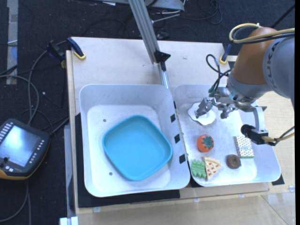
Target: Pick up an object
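My gripper (212, 108) hangs over one white fried-egg toy (202, 116); jaw state, I cannot tell. Right bin (267, 172): one tomato (205, 143), one pizza slice (212, 168), one doughnut (233, 161).

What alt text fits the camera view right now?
The claw hovers over a white object in the right bin, which also holds a tomato, pizza slice and brown round piece. The left bin holds a blue tray.
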Controlling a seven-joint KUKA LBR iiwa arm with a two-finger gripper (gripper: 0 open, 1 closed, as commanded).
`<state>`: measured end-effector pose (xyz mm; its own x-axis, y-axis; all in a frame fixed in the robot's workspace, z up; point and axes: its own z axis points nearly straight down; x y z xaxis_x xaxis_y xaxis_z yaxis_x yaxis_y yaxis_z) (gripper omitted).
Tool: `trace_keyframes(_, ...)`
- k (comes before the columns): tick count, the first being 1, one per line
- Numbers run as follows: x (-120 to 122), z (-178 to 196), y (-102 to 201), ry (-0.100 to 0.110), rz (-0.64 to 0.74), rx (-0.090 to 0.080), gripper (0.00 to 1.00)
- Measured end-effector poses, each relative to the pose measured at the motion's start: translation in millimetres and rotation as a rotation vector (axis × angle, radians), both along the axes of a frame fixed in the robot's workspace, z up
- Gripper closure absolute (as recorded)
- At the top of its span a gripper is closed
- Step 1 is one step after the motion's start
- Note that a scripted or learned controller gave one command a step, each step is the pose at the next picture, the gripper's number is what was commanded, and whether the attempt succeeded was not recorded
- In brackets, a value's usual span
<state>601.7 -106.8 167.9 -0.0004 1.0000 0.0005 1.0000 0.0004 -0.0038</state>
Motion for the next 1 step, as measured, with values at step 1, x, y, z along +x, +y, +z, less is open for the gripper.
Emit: trace_keyframes(1,-3.3,-44.2,5.9,0.000,0.000,0.000,0.00)
